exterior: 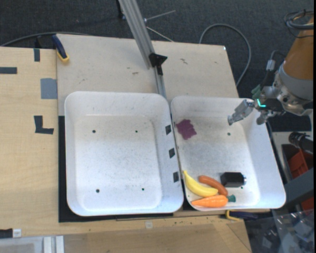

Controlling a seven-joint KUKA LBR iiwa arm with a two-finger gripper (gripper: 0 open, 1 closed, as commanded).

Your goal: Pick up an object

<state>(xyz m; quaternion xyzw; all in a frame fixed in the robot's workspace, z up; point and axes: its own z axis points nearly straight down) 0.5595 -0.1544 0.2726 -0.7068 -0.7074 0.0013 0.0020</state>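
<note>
Starting from the left, one white bin (79, 157) lies with nothing of the task's in it; its twin, the right bin (263, 162), touches it along a shared wall and serves as the landmark for everything else. One purple block (186, 128) sits alone in that bin's upper left part. Along its near edge are four things, crowded together as if they had slid or been dropped there: one yellow banana (196, 186) at the near left, two carrots (213, 192) stacked just beside it, touching it, and one small black box (233, 179) just right of them. Any of these five could be the object to pick up; none is lifted yet.

One gripper (248, 111) hangs over the right bin's far right corner, well apart from the cluster and near the rim, probably poised before a descent. Its fingers (237, 115) stand spread apart, with nothing between them.
</note>
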